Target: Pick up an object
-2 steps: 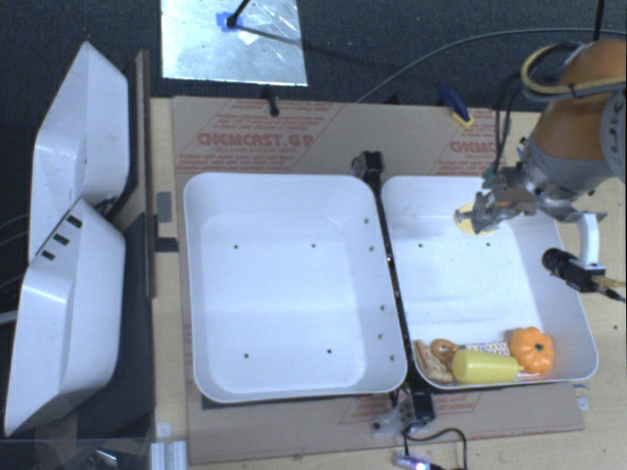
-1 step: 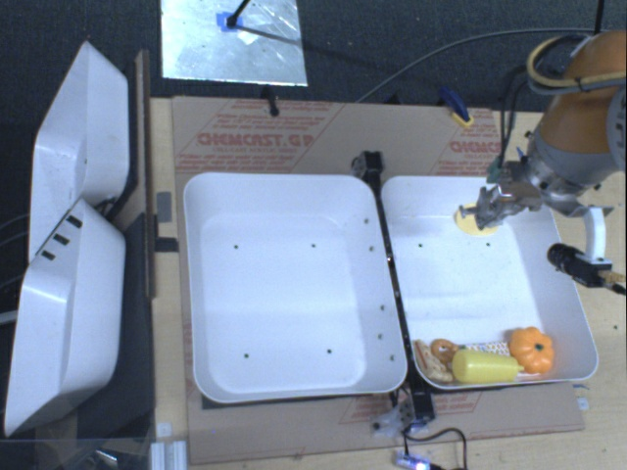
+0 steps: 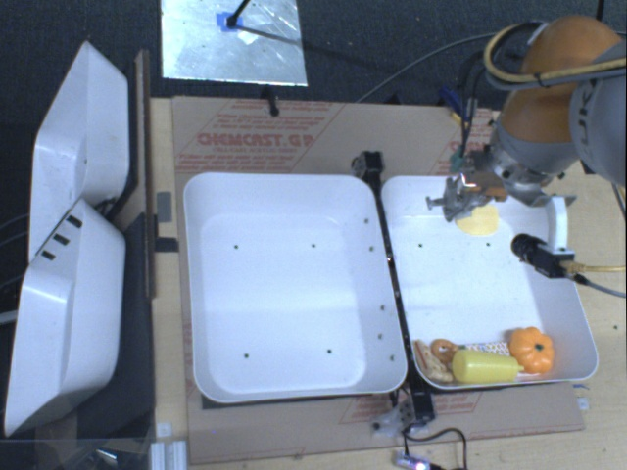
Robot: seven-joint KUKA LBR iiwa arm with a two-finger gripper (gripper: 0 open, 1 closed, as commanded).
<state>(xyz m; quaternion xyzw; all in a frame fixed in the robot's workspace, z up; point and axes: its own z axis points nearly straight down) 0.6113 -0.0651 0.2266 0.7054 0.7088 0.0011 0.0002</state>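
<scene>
Camera view: gripper [image 3: 454,202] over right bin [image 3: 588,331] — finger state unclear. Pale yellow disc [image 3: 479,223] just beside fingertips; pumpkin [image 3: 531,349], yellow bottle [image 3: 484,366] well apart.

Even overhead light, soft and slightly blurred throughout, white bins [image 3: 294,189] washed bright, metal sheet [image 3: 233,25] glared, shadows faint.

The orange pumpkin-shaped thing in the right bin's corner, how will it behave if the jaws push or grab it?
The pumpkin looks rounded, so it may roll or slip sideways from a pinch. It sits against the yellow object and near the bin wall, which would probably stop it travelling far.
</scene>
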